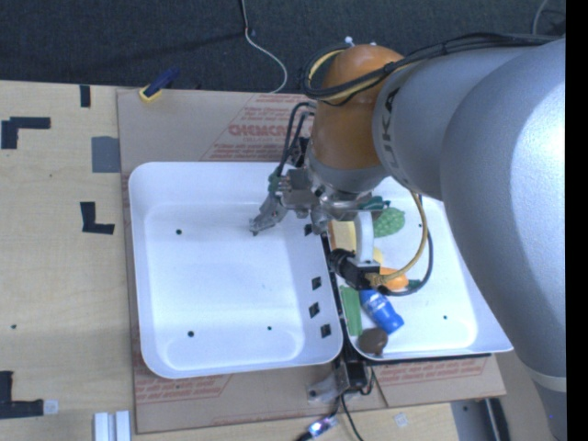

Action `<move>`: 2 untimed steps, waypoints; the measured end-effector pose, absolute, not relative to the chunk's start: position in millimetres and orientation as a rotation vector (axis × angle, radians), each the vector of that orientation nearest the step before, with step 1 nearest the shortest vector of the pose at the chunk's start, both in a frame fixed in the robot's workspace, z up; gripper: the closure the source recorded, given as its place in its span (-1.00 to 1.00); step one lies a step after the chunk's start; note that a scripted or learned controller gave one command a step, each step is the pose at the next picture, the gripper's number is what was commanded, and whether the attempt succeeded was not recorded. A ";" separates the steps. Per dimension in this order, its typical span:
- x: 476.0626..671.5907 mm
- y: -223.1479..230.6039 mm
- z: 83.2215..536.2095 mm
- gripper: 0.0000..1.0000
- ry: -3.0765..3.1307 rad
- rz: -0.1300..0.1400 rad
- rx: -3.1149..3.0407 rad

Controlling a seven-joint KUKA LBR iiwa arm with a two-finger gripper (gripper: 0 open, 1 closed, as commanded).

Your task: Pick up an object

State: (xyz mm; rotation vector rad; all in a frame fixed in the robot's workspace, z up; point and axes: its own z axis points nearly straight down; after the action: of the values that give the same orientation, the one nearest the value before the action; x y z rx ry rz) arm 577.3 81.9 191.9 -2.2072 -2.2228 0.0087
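White plastic is what we're mostly looking at: two shallow bins sitting side by side on a cardboard sheet (257, 118) on the bench. The left bin (156, 246) is showing us bare floor with a few small dark dots. The right bin (459, 320) is where the objects are piling up, all crowded against the wall it shares with the left one.

We're counting a blue cylinder-ish thing (381, 310) lying tilted, a brown round piece (372, 340) just below it near the front rim, an orange bit (397, 283) just above the blue one, a green textured item (390, 220) further back, a pale yellow block (344, 237) beside the divider, and a dark green strip (350, 309) running along the wall. Some of these are touching or overlapping; we can't sort out exactly which.

Now the arm: the big grey body is reaching in from the right, orange band (354, 108) sitting above the wrist, and the gripper (266, 217) is hanging over the back part of the left bin, angled down and to the left. We're seeing nothing between its fingers, but honestly we can't tell how far apart they're standing from this angle.

A blue-and-yellow item (158, 84) is lying off at the cardboard's back corner.
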 end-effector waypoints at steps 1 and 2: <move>578.8 227.2 108.5 -1.00 -2.233 0.004 -2.200; 621.7 234.7 140.7 -1.00 -2.226 -0.004 -2.218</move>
State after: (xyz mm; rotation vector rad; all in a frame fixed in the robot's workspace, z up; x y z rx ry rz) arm 621.7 234.7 140.7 -2.2176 -2.2262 -0.0042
